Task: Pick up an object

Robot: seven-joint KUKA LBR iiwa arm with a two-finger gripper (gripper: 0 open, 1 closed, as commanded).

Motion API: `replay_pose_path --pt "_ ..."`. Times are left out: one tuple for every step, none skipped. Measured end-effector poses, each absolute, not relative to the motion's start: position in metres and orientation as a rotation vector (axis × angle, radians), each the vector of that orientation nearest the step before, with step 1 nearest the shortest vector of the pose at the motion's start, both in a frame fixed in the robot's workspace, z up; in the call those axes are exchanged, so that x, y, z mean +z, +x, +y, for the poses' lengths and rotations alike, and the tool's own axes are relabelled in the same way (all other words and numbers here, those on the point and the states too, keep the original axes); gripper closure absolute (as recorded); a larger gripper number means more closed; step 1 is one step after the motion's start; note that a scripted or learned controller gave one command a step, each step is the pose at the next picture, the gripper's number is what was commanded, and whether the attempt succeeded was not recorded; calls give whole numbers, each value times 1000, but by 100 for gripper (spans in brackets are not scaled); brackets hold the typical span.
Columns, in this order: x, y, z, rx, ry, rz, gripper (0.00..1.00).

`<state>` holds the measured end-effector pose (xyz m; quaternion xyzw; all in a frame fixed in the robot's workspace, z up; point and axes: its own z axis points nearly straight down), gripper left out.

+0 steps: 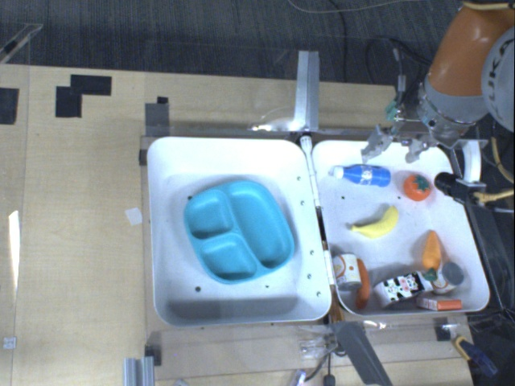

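Note:
The right bin (463,215) holds a blue bottle with a white cap (362,175), an orange round fruit (416,186), a yellow banana (376,223) and an orange carrot (432,250). Along its front lie a small can (348,269), a black-and-white box (402,287) and a small grey jar (451,275). My gripper (396,148) hangs over the bin's back edge, just above the bottle and the fruit. It is open, fingers spread, with nothing between them.
The left bin (169,296) holds a blue divided plate (239,229). A metal post (307,87) rises behind the wall between the bins. A flat orange packet (441,303) lies at the right bin's front rim.

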<state>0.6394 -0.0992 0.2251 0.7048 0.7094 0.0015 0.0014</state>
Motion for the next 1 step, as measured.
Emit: replay_pose_path --pt "117 657 -105 28 2376 2026 0"
